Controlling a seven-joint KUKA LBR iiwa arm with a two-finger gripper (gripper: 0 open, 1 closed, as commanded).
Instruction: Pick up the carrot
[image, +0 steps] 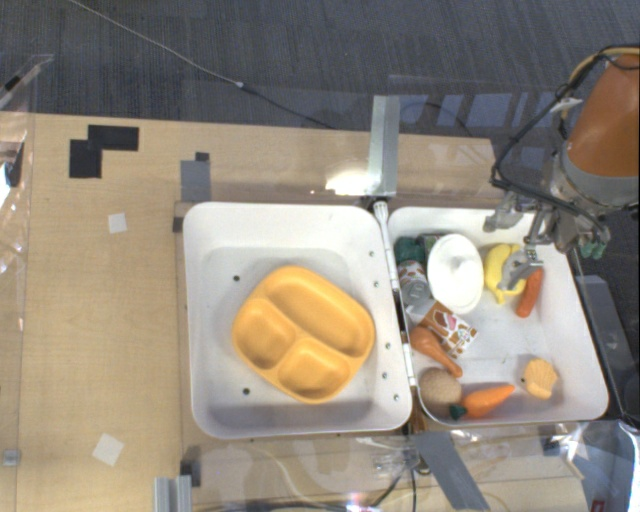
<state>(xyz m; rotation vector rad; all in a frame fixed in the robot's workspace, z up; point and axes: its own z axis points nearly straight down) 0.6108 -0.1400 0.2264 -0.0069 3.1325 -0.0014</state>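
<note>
- So the carrot: the clearest one is the stubby orange carrot with a dark green stem end (487, 400), lying in the near part of the right-hand shallow white bin (590, 345), close to the near wall. Its long axis runs roughly left-right, tilted a bit, with the green end to the left and the tip pointing right.
- Heads up, there are other carrot-ish things in there: a second orange carrot-shaped piece (436, 350) just left and a little farther back, lying diagonally, and a small red-orange tapered piece (529, 292) up by the gripper. Can't say for sure which one the program is after.
- Right around the near carrot: a round tan ball-like thing (437, 384) touching or nearly touching its green end, and a small yellow-orange chunk (540, 378) just off its tip to the right.
- Farther back in the same bin: a white round lidded cup (456, 270), a yellow banana (498, 270), and a patterned carton (452, 330).
- The two-finger gripper (520, 268) sits at the far right of that bin, beside the banana and above the red-orange piece. Fingers look slightly spread, nothing clearly between them.
- Key relation: the near carrot lies toward the near side and slightly left of the gripper, well apart from it.
- The left bin holds a yellow divided plastic plate (303, 332), irrelevant here.
</note>
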